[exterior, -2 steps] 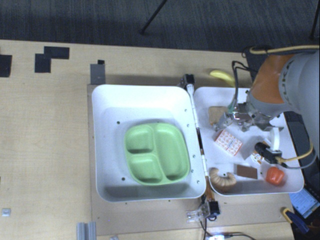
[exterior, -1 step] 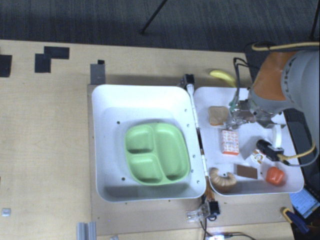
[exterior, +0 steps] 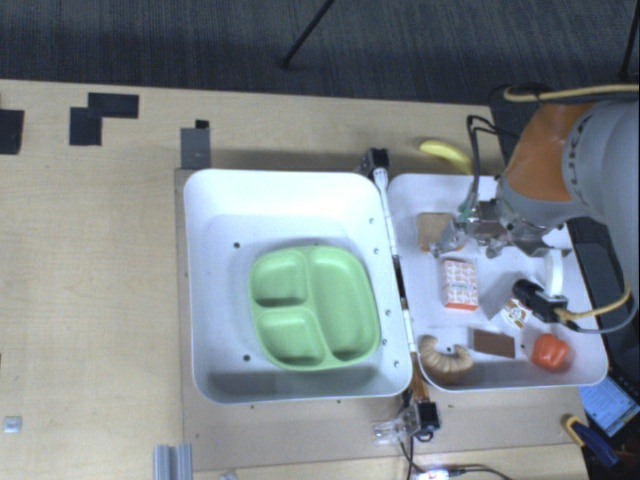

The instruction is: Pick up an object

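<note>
The bench (exterior: pixel 90 298) carries two shallow white bins side by side. The left bin (exterior: pixel 215 218) contains a green divided plate (exterior: pixel 314 305) with three compartments, lying flat near the bin centre. The right bin (exterior: pixel 430 298) holds the loose objects.

The arm (exterior: pixel 590 158), grey with an orange band, enters from the right and reaches over the upper part of the right bin. The gripper (exterior: pixel 470 230) sits low over that bin's upper area, just above the small carton; whether it is released or clenched cannot be determined, and no object is visible in it.

Objects in the right bin, largest first:
- a small red-and-white carton (exterior: pixel 459 284), near the bin centre
- a tan ring-shaped bagel (exterior: pixel 446 360), at the lower left corner
- a red tomato-like ball (exterior: pixel 549 352), at the lower right
- a brown flat block (exterior: pixel 492 344), between bagel and ball

A yellow banana (exterior: pixel 445 152) lies on the bench beyond the right bin's far rim
</note>
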Robot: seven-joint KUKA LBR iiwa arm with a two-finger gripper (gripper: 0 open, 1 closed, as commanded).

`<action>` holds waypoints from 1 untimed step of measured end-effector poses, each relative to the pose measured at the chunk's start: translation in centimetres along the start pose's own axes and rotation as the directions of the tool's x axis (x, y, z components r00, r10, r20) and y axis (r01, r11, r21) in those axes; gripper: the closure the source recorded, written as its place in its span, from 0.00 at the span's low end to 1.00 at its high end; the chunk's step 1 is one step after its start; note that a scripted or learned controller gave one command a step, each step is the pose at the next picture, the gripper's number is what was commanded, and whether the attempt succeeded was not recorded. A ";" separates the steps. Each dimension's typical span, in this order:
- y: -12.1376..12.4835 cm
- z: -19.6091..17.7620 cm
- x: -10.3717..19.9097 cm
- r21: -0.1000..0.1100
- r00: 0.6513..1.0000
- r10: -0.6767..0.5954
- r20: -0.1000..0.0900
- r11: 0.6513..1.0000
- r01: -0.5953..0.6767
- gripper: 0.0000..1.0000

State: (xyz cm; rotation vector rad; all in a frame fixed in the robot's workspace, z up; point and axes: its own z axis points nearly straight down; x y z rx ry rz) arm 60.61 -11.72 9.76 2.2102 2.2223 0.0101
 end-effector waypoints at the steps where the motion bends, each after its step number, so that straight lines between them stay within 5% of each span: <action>1: 0.1 -1.1 0.1 -0.004 1.000 -0.002 0.000 1.000 0.002 1.00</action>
